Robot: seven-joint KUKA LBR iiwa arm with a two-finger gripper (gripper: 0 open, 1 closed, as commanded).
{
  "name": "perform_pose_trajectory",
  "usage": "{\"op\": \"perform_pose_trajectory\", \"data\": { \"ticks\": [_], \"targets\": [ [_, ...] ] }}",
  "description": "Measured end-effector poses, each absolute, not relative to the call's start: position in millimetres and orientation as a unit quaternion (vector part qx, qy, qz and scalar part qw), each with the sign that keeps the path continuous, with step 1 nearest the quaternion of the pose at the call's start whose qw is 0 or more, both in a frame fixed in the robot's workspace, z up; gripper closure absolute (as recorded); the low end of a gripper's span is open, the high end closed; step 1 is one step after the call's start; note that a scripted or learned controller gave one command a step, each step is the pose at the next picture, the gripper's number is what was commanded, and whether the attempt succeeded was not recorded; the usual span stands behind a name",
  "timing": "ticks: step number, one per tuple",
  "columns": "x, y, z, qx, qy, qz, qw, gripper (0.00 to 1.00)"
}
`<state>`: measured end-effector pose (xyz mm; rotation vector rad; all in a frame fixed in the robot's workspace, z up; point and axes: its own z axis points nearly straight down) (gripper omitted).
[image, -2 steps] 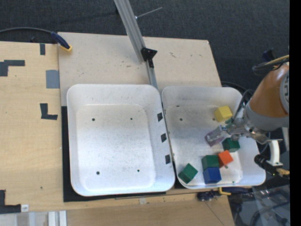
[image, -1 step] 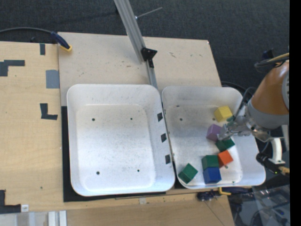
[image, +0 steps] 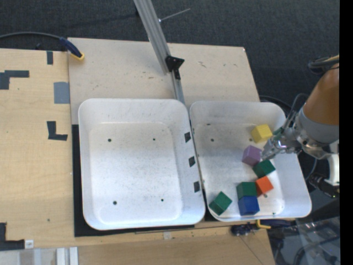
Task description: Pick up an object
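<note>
The right bin holds several small blocks: a yellow cube, a purple cube, a dark green block, an orange block, a green cube, a blue cube and a green cube at the front left. My gripper reaches in from the right edge of this bin. Its tips sit low between the yellow cube and the dark green block, just right of the purple cube. Nothing shows between its fingers.
The left bin lies beside the right one. A slanted metal pole crosses the back of the bench. A blue and yellow clamp lies at the far left corner of the board.
</note>
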<state>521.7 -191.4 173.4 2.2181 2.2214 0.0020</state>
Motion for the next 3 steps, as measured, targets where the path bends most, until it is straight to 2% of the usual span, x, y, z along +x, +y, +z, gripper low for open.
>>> {"op": "perform_pose_trajectory", "data": {
  "ticks": [2, 3],
  "targets": [
    [530.7, -183.6, 278.8, 0.706, 0.708, 0.0010, 0.002, 1.00],
    [538.9, -131.8, 270.9, 0.705, 0.709, 0.0002, 0.000, 1.00]
  ]
}}
